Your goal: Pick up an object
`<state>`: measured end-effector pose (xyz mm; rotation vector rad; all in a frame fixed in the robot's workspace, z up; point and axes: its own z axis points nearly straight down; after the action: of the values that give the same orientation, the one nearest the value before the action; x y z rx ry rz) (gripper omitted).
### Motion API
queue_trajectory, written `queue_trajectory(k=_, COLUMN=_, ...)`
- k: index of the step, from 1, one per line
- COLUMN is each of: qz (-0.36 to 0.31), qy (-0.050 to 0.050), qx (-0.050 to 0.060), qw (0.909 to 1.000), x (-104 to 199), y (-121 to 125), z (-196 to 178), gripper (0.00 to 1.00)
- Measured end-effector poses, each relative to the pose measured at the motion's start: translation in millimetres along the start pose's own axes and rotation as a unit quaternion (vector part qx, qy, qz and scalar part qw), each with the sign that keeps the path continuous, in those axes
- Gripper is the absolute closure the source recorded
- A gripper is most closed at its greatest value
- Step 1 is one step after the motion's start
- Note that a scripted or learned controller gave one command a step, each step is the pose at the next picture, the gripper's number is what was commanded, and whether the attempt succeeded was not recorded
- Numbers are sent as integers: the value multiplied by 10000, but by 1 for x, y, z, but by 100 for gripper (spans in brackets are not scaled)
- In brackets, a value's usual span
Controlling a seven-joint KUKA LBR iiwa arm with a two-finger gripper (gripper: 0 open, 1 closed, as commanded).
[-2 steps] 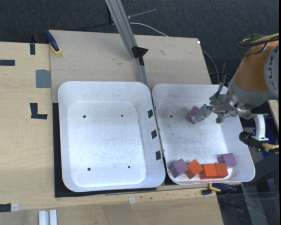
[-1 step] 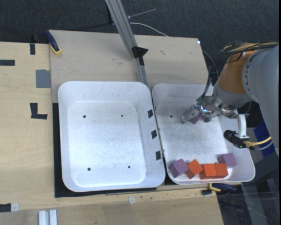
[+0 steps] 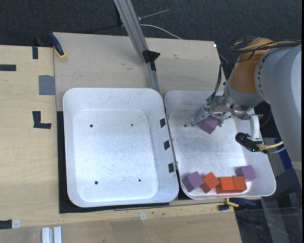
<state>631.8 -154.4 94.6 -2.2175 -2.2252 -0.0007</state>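
Hanging over the right bin (image 3: 273,186), the gripper (image 3: 209,116) has a purple block (image 3: 210,124) sitting right at its fingertips, and it honestly looks like the block is pinched between the two fingers, tilted on a corner rather than lying flat on the bin floor. So the fingers are closed narrow around that block, as far as this angle shows. The block sits in the upper middle part of the right bin, nearer the edge shared with the left bin (image 3: 71,135) than the far right rim, and directly below the wrist, so the relation that matters is simple: the block is straight under the tool, with no sideways offset to fix. It looks roughly cube-shaped, so no real long axis to worry about. The rest of the pile is well apart, lined up along the bin's bottom edge: a purple cube (image 3: 193,180), an orange cube (image 3: 211,181), a bigger orange block (image 3: 231,184) and another small purple block (image 3: 247,172) near the bottom right corner. Best guess is the pick is mostly done and a straight lift is what's left. The tilt is the worry, since a corner grip could let it twist out. The arm (image 3: 273,80) comes in from the right.
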Motion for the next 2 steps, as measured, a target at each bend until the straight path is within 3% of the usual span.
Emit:
queue_trajectory(k=1, qz=-2, qy=-2, qx=16, qw=10000, x=0, y=-1, z=-9, gripper=100)
queue_trajectory(k=2, qz=-30, qy=14, qx=-22, qw=10000, x=94, y=-21, z=-102, gripper=100)
